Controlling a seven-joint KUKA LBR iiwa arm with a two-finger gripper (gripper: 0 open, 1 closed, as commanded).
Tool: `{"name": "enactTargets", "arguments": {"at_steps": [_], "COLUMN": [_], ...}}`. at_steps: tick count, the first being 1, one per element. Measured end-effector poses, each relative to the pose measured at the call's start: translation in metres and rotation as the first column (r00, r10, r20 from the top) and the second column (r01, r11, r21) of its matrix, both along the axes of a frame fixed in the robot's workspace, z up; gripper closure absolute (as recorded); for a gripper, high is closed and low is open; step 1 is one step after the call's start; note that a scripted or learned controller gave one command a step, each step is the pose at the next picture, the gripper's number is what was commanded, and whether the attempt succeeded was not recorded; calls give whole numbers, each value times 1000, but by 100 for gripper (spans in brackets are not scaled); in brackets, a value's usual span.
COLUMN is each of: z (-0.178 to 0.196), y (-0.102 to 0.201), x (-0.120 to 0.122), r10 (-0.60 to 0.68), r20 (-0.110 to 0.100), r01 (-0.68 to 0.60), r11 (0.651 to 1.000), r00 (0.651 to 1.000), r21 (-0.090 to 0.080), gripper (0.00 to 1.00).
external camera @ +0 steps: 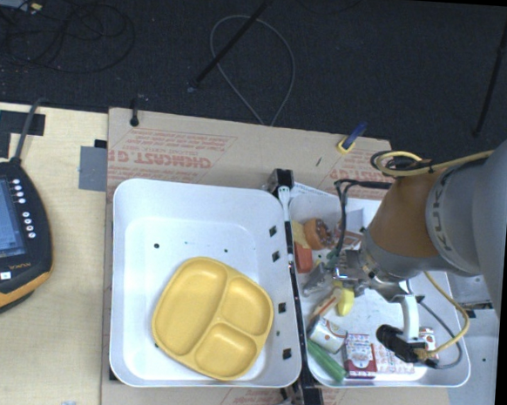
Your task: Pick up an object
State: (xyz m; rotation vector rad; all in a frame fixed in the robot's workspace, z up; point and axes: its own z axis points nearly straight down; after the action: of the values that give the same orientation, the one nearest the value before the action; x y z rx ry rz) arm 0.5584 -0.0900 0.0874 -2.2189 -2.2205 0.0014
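My gripper [328,277] is down in the right bin [449,379], at its left half, under the orange-banded wrist. A small yellow object [343,301] lies just below and right of it, very close. An orange and red item [306,245] sits at the bin's upper left, next to the gripper. Toward the front lie a green piece [328,362], a small white box [327,338] and a red and white packet [361,354]. The arm hides the bin's upper right part.
The left bin [148,215] holds a yellow divided plate [212,316] in its front half. A black divider with clips [287,278] runs between the bins. A handheld controller [2,239] rests at the far left of the bench.
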Motion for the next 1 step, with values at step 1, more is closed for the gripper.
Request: {"name": "enactTargets", "arguments": {"at_steps": [1], "z": [1], "y": [-14], "x": [-29], "r10": [-2], "r20": [-1], "r01": [2], "r11": [1000], "r00": [1000], "r21": [0], "gripper": [0]}}
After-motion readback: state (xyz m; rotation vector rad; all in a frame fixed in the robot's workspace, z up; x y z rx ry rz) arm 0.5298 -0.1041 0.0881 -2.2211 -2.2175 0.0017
